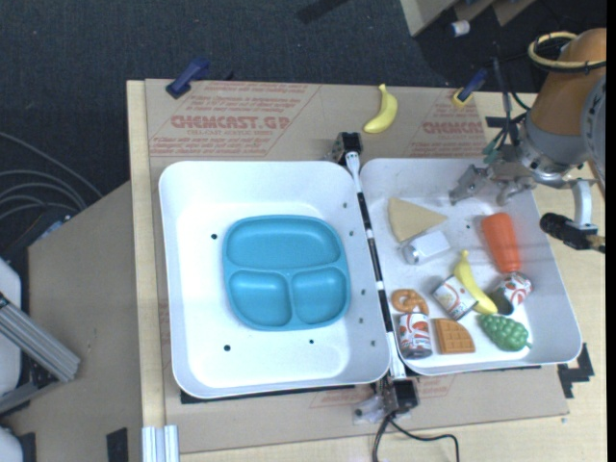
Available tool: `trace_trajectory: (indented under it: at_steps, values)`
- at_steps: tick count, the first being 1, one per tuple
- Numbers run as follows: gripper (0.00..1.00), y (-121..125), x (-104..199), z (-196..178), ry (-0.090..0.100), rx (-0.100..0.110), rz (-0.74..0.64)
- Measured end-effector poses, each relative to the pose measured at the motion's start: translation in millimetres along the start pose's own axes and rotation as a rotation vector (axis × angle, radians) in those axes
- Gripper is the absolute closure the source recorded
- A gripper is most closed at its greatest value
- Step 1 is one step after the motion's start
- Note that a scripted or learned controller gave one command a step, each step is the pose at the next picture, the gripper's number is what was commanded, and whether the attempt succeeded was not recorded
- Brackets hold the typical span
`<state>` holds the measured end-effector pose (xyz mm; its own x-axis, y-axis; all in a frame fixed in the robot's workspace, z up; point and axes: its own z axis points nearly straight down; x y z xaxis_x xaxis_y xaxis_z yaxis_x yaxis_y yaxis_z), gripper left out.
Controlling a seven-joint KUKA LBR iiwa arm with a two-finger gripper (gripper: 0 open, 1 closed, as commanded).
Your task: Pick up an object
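My gripper (482,192) hangs over the back of the right bin (558,306), open, with nothing between its fingers. Just in front of it lie a pale cheese wedge (415,219) to the left and an orange carrot (500,241) to the right. Nearer the front are a grey-white block (426,248), a yellow banana (474,282), a small can (452,298), a pretzel (408,301), a red soda can (414,333), a waffle (452,336), a green broccoli piece (505,331) and a small red-white item (517,290).
The left bin (192,210) holds a blue three-part plate (285,269). A second banana (382,112) lies on the cardboard behind the bins. Blue clips (186,77) sit at the board's back edge. The arm's orange band (568,94) is at the right.
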<state>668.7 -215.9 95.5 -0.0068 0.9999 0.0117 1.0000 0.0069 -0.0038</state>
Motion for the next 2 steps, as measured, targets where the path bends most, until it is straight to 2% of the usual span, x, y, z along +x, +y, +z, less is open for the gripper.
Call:
trace_trajectory:
  at_steps: [2]
  values:
    - [0.0,-0.5,1.1,9.7,0.006,0.005,0.001]
